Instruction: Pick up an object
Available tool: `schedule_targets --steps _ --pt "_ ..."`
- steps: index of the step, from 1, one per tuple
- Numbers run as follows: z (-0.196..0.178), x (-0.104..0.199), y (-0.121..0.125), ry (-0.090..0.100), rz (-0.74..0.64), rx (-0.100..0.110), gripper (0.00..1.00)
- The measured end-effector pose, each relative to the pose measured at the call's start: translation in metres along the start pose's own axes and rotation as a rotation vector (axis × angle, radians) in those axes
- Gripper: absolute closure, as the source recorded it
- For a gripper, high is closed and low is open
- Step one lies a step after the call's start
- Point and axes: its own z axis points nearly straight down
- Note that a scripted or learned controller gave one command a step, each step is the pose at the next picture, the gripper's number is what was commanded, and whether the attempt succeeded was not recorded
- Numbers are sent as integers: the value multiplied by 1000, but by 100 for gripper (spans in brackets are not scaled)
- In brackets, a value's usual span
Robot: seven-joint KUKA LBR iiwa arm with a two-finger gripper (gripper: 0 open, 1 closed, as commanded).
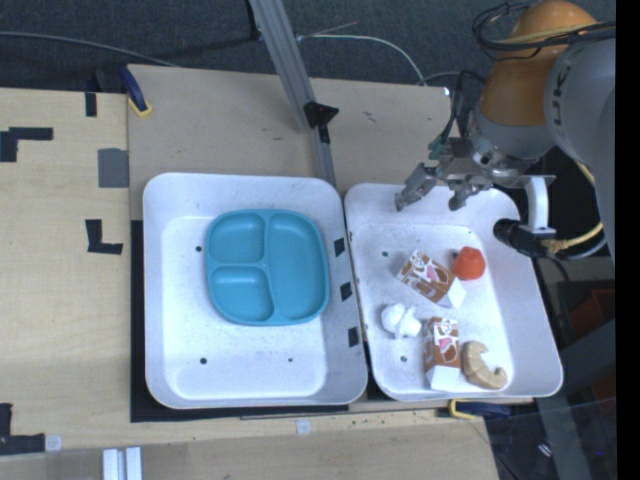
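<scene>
The hand [433, 196] is seen spread wide and holding nothing, poised above the far rim of the right bin [530, 308]. The candidate objects are clustered in that bin: a brown-and-white carton [427, 276], a red ball [469, 263] just beside it, a small white piece [401, 319], a second carton [442, 345] and a tan curved piece [485, 366] touching it. A failed grasp is judged likely if the descent is made between crowded items: one finger may land on a neighbour, pushing the target aside. The ball may be expected to roll away under uneven contact. Collision with the bin wall is also to be guarded against.
</scene>
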Motion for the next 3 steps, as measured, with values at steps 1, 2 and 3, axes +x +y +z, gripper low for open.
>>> schedule_targets --steps 1,2,3 --pt "0 0 0 0 0 0 0" --pt "58 6 7 -1 0 6 0" --pt "104 3 1 -2 1 5 0"
